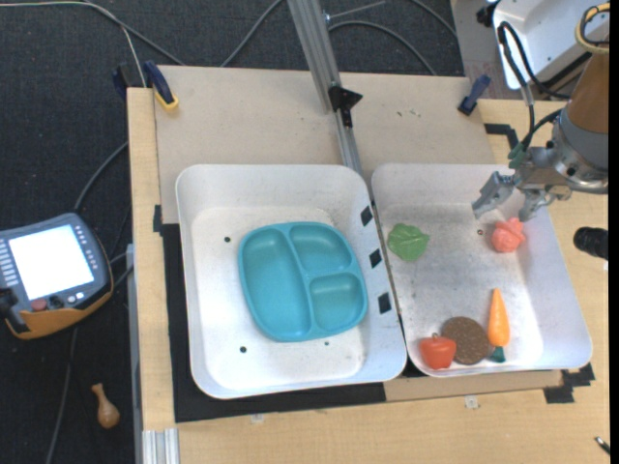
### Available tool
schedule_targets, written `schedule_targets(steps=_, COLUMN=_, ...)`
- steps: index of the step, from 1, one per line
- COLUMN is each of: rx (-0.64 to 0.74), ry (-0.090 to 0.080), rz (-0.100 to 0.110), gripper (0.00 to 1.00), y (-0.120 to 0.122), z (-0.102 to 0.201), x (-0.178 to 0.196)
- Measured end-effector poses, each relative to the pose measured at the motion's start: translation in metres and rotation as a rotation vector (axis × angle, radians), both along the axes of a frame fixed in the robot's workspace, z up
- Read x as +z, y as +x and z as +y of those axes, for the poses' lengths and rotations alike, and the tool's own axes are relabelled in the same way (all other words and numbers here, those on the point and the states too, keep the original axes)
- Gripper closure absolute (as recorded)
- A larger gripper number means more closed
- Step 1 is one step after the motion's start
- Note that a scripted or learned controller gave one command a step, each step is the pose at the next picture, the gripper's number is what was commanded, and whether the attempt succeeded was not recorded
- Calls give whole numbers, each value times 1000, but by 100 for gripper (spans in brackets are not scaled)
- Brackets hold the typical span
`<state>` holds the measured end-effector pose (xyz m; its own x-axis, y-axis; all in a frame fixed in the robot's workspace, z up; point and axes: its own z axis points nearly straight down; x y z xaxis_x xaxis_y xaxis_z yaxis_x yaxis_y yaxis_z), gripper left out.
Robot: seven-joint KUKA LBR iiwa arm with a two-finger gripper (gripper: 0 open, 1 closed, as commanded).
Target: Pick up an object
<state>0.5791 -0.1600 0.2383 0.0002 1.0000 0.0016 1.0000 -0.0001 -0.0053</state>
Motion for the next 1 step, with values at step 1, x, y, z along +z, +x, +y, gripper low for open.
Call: schedule_targets(steps=1, rx=0, ry=1, rz=2, gripper=0, y=-7, z=5, x=-60)
